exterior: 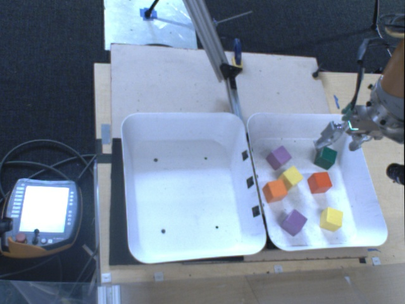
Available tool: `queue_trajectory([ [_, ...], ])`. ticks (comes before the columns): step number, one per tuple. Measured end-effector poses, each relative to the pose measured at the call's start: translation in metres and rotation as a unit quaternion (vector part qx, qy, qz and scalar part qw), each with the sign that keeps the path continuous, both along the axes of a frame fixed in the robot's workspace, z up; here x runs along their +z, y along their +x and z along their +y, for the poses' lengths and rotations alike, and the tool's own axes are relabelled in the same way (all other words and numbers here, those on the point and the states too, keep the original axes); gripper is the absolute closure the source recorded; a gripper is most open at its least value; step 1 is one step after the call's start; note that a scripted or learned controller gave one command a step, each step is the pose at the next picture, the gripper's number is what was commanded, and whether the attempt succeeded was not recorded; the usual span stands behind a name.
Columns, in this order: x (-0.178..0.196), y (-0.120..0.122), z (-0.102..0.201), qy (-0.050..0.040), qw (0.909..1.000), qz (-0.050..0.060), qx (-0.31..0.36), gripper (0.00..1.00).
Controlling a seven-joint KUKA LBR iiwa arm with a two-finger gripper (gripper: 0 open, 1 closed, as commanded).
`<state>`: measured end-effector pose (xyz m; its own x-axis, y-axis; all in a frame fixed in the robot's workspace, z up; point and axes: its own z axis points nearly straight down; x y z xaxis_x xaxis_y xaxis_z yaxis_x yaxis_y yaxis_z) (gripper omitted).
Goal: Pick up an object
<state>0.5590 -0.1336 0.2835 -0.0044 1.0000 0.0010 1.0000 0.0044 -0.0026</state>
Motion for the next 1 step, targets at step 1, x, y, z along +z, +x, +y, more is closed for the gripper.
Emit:
queue_trajectory([
  [1,0.0021,0.0007,0.0000,-0.0005,1.0000,-0.002,0.000,0.00],
])
